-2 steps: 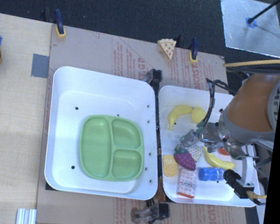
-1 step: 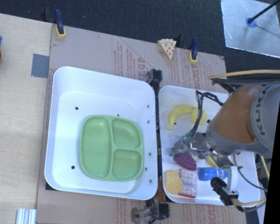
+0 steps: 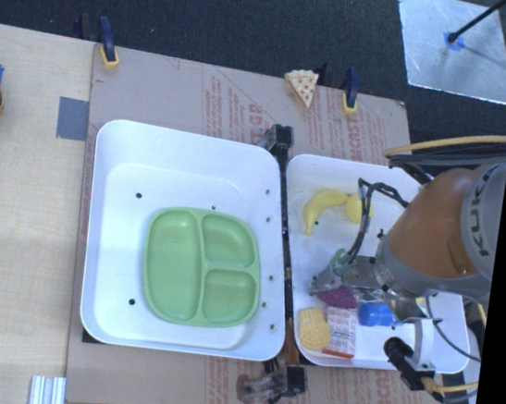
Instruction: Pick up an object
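Two shallow white bins are seen side by side on a sheet of brown cardboard [image 3: 202, 96] laid over a wooden counter [image 3: 5, 236]. The left bin [image 3: 119, 159] holds a pale green divided plate [image 3: 202, 267], lying flat near its middle. The right bin [image 3: 309, 172] holds a small cluster of objects. A yellow banana [image 3: 324, 206] lies toward its far side, with a small yellow piece [image 3: 355, 208] just beside it. Nearer the front, a purple object [image 3: 340, 296] is seen next to a blue object [image 3: 374, 312], and below them a red and white packet [image 3: 341, 332] rests beside a round waffle-patterned yellow piece [image 3: 312, 327]. The arm [image 3: 435, 236], grey with an orange band, is seen reaching in from the right over this bin. Its gripper [image 3: 336, 278] is lowered just above the purple object; whether it is wide, narrow or holding anything cannot be told. A wedge-shaped tan piece [image 3: 300, 85] lies on the cardboard beyond the bins.
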{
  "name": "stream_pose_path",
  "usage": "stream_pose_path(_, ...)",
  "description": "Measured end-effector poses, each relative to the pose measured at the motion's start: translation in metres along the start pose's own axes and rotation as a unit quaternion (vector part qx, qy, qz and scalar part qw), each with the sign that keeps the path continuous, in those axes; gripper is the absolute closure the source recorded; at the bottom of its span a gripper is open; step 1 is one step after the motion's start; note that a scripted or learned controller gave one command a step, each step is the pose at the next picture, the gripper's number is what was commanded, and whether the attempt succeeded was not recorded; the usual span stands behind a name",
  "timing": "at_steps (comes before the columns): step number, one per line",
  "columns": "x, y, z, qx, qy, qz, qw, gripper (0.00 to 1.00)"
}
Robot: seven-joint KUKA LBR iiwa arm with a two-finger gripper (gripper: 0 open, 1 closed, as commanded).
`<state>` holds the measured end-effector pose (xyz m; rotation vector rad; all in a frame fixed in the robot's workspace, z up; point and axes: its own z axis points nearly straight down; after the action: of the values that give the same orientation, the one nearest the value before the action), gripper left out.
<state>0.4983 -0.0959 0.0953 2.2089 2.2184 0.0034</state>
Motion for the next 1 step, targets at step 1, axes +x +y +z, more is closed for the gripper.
stream_pose_path(1, -0.0014, 0.0147, 0.0038, 0.006, 0.003, 0.000, 1.0000, 0.00)
